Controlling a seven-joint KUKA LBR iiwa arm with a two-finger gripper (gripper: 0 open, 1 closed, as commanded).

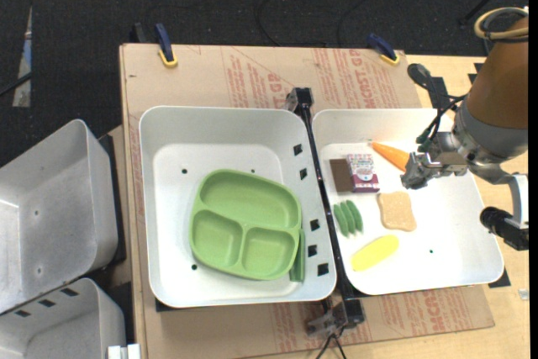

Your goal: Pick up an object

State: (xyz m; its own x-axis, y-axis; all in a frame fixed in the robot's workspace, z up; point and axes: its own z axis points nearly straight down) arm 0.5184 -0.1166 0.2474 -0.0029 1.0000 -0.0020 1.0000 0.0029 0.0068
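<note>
Carrot (pixel 390 153) sits in the right bin (pixel 471 265), gripper (pixel 414 174) hovering right at its 4 o'clock; can't tell its grip state tbh.

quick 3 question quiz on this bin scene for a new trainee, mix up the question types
1. True or false: the green divided tray lies in the left bin.
2. Which item in the right bin lies nearest the gripper? A) yellow banana B) orange carrot C) green pea pod
3. Fill in: the slice of toast lies directly above the ____ in the camera view.

Key
1. True.
2. B. The carrot sits just left of the gripper, at the bin's upper part.
3. Banana.
</note>
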